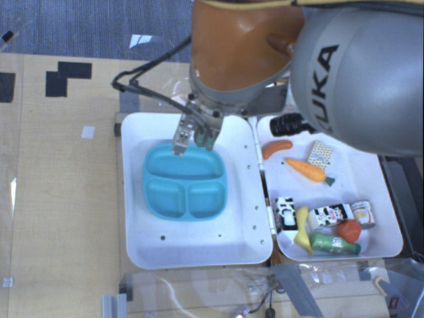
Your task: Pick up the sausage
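Now: left bin (139, 244) holds a blue divided tray (185, 191). Right of that tray, the other bin (387, 197) holds the sausage (276, 148) at its far corner, beside a carrot (308, 170). Pincer (193, 142) hangs over the tray's far edge, fingers slightly apart, nothing between them; arm (265, 38) reaches in above.

The blue tray (185, 189) looks like smooth, glossy plastic; the white bins (199, 247) are matt plastic; the desk (59, 197) shows pale wood grain.
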`<state>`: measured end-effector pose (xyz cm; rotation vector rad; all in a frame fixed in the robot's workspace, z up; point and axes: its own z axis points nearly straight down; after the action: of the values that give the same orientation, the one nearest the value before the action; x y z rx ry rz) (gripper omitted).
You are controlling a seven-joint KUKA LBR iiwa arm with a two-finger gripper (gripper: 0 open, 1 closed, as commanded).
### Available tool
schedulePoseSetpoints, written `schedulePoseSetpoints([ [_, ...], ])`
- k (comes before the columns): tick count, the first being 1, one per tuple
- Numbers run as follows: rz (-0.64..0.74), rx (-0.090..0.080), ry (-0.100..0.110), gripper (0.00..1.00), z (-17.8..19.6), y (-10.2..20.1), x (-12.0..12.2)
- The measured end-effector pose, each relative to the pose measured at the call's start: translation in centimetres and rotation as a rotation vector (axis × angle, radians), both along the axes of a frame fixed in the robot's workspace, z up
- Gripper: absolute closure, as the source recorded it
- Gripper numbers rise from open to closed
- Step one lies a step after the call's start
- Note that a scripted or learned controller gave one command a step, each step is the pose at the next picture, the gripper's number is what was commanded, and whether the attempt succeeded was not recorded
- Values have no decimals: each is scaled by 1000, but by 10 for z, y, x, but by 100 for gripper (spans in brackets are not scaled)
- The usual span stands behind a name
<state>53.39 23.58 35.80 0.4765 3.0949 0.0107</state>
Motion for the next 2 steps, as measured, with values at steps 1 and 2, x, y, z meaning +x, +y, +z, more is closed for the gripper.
schedulePoseSetpoints([
  [1,74,-2,1,100,22,0,2],
  [2,188,-1,-3,100,80,-1,-39],
])
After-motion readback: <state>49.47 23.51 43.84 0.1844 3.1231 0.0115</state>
